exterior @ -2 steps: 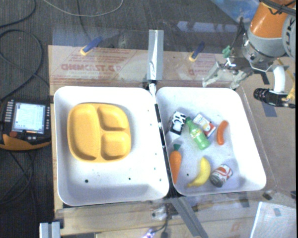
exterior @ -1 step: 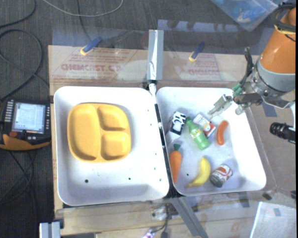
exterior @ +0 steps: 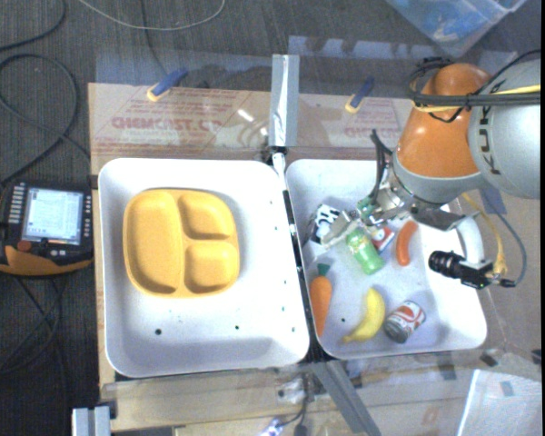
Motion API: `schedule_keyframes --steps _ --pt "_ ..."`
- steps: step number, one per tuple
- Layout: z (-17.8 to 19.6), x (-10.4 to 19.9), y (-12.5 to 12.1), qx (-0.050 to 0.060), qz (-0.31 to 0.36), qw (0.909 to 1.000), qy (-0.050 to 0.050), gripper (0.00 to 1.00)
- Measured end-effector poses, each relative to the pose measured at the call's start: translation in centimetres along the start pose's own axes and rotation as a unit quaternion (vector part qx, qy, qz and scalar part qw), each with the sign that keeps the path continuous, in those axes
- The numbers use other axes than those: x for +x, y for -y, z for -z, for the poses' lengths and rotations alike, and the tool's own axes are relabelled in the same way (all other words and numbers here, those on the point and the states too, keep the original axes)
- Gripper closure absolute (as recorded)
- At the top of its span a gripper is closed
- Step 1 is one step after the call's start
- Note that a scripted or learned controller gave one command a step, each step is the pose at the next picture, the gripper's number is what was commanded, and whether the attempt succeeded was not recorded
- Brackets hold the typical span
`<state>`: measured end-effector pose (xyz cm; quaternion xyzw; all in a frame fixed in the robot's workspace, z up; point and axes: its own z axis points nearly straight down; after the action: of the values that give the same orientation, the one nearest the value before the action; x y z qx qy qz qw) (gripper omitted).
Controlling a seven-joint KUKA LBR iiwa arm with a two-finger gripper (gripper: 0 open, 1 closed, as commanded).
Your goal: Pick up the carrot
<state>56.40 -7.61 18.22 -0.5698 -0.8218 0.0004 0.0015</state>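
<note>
The carrot, orange with a small green top, lies along the left wall of the right bin, pointing toward the front. My gripper hangs over the back middle of that bin, above a green bottle, well up and to the right of the carrot. The grey and orange arm hides the bin's back right part.
Around the carrot lie a banana, a crushed can, a red sausage-like piece and a black-and-white toy. The left bin holds a yellow divided tray. A black camera unit sticks out near the right rim.
</note>
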Motion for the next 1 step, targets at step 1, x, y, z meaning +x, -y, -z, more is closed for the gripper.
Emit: schedule_keyframes --steps 1 --pt "-8.78 -1.3 5.13 -0.002 0.024 0.9997 0.001 0.0"
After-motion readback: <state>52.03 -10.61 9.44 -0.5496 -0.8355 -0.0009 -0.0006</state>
